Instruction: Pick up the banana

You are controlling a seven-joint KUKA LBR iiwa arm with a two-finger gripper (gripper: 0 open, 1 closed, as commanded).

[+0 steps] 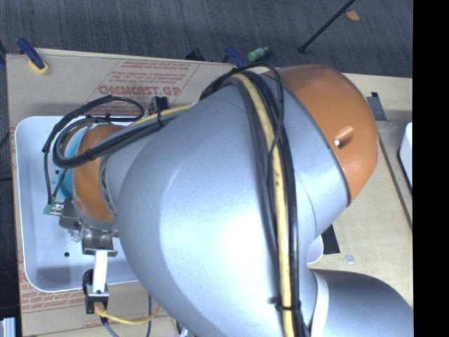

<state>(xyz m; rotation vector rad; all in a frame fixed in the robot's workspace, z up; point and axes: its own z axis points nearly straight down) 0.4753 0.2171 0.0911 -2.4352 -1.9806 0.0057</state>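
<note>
Arm (pixel 231 209) very close under the camera, its grey casing covering most of the bench. Orange band (pixel 330 132) bulges at upper right of the casing; a second orange section (pixel 88 181) sits lower, at the wrist, over the left bin. Black and yellow cables (pixel 270 188) run down the length of the casing, and a black loop (pixel 84 121) arcs out over the wrist.

Left bin (pixel 31 209): white, shallow, rounded corners, its left wall and lower left floor in sight. It rests on a sheet of brown cardboard (pixel 140 76) with red printing. Blue clamps (pixel 31 55) bite the cardboard's far edge, one at the left corner, one near the middle beside something green (pixel 258 51).

Gripper (pixel 95 248) hangs over the lower part of the left bin, a grey metal block with a white piece (pixel 100 269) below it that crosses the bin's near rim. Cannot tell how it stands or whether it has anything.

Banana: cannot make it out from here; the arm hides most of the bin floor.

Beyond the bench, dark grey carpet (pixel 105 12). A thin black rod (pixel 337 12) slants across it at upper right, a small orange scrap (pixel 353 17) beside it.
</note>
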